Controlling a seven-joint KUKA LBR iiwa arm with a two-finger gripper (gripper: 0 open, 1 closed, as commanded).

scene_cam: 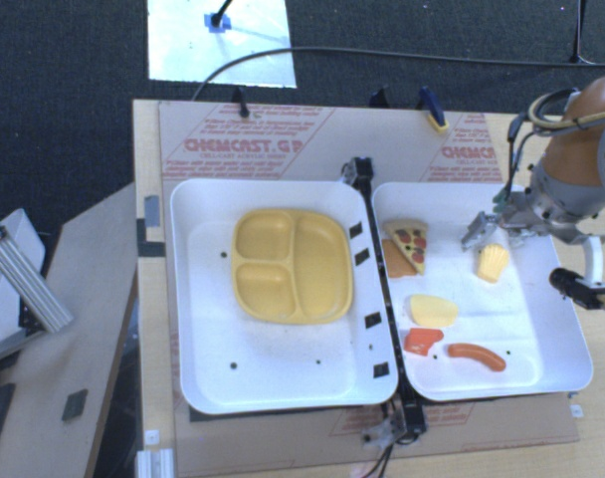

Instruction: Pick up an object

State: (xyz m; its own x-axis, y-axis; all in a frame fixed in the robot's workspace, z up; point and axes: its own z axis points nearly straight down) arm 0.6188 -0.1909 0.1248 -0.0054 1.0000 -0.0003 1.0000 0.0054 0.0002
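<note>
The right bin (566, 361) holds several toy foods. A pizza slice (406, 246) lies at its upper left and a pale yellow corn-like piece (493, 263) near its upper middle. Lower down are a flat yellow piece (433, 311), a small red piece (421, 341) and an orange-red sausage (477, 357). My gripper (497, 233) hangs over the upper part of this bin, just above the corn-like piece. It is open with nothing between its fingers. The grey arm with its orange band (586, 118) comes in from the right.
The left bin (198, 366) holds a yellow divided plate (291, 265). A black hinged divider (372, 267) runs between the two bins. Cables and clamps (434, 111) sit along the back edge of the bench. A black arm part (579, 289) overhangs the right bin's right rim.
</note>
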